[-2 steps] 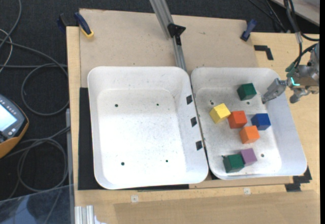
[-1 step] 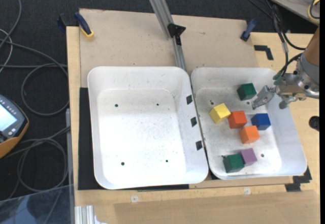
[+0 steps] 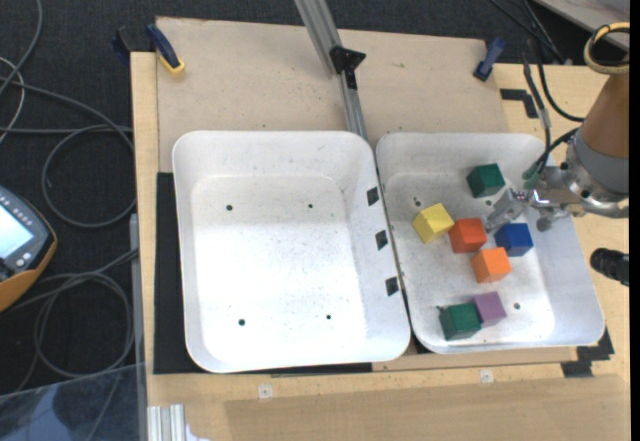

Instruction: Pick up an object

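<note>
Several small blocks lie in the right bin [image 3: 565, 314]: a green cube [image 3: 486, 179], a yellow cube [image 3: 434, 222], a red cube [image 3: 467, 235], an orange cube [image 3: 491, 263], a blue cube [image 3: 516, 238], a purple cube [image 3: 490, 306] and a dark green cube [image 3: 461, 319]. My gripper [image 3: 508, 211] reaches in from the right and hangs low over the bin. It sits just above the blue cube, between the green and red cubes. I see no block lifted off the bin floor.
The left bin [image 3: 270, 249] stands beside the right one, with black clips along the shared wall. A slanted metal pole [image 3: 318, 9] rises behind the bins. Cables [image 3: 540, 99] run along the bench's right side.
</note>
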Available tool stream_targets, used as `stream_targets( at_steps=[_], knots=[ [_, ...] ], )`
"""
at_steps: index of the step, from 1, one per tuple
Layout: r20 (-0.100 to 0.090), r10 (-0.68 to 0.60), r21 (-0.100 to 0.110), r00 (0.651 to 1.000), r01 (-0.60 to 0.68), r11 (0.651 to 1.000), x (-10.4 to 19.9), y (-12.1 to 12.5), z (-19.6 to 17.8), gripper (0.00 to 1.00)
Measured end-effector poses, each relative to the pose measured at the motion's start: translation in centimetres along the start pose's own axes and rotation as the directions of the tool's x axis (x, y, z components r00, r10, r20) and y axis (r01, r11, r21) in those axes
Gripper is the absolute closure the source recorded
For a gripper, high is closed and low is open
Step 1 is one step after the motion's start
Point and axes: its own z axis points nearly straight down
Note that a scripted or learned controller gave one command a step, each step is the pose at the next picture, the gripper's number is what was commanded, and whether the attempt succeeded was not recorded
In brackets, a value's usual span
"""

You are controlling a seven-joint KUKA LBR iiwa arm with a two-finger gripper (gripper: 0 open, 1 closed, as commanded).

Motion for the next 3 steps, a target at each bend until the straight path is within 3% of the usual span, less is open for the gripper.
stream_targets(
  at_steps=[1,2,3],
  knots=[
    [-0.001,-0.002,0.000,1.000,0.002,1.000,0.7,0.7,5.2,0.00],
    [0.002,-0.002,-0.008,1.000,0.002,1.000,0.6,0.9,3.7,1.00],
    [0.005,-0.001,-0.013,1.000,0.001,1.000,0.1,0.2,-1.8,1.00]
  ],
)
